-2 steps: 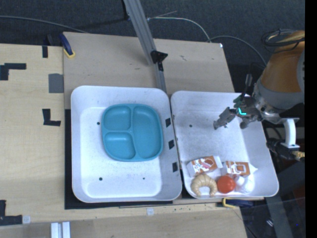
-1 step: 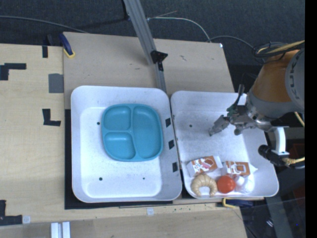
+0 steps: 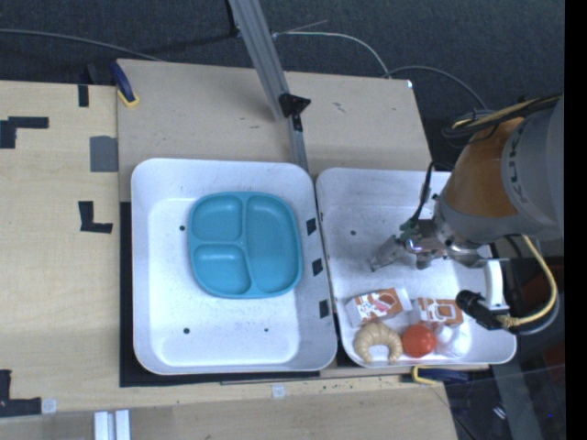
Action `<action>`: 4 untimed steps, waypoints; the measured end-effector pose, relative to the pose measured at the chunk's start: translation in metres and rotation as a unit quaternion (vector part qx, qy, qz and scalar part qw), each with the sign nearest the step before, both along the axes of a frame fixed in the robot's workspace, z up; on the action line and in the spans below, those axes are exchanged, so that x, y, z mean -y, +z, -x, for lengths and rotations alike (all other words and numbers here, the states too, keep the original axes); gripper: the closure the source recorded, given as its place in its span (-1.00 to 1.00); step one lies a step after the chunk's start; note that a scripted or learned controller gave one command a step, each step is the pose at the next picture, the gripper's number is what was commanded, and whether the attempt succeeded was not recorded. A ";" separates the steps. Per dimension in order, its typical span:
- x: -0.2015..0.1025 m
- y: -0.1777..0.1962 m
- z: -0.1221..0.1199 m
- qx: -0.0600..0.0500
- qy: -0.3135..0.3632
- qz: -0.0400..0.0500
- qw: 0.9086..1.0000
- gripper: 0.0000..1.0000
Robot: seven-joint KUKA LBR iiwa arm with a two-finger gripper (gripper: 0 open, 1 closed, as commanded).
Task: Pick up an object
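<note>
My gripper (image 3: 390, 253) hangs low over the middle of the right bin (image 3: 367, 200), reaching in from the right below the grey and orange arm (image 3: 495, 186). Nothing shows in its grasp. Along the bin's front edge, below the gripper, lie the loose objects. They are a tan croissant (image 3: 378, 340), a red tomato-like ball (image 3: 419, 340), an orange and white snack packet (image 3: 378, 304), a second such packet (image 3: 442, 312) and a white item (image 3: 456, 338). The nearest packet lies a short way in front of the gripper, apart from it.
A blue divided plate (image 3: 246, 244) rests in the left bin (image 3: 156, 319). A grey metal pole (image 3: 264, 49) slants down to the bins' back edge. A black cable and connector (image 3: 477, 307) hang by the right bin's right rim.
</note>
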State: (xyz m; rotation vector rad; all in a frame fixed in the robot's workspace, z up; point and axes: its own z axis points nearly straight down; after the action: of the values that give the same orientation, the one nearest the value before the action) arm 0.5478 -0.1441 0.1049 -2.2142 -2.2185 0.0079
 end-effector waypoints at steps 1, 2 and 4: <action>0.000 -0.016 0.000 0.004 0.000 0.001 1.000 -1.00; -0.001 -0.006 0.000 0.003 0.000 0.001 1.000 1.00; 0.003 0.096 -0.010 0.006 0.000 0.001 1.000 1.00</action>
State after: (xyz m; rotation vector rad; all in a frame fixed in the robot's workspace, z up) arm 0.5579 -0.1467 0.2007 -2.2220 -2.2253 -0.0029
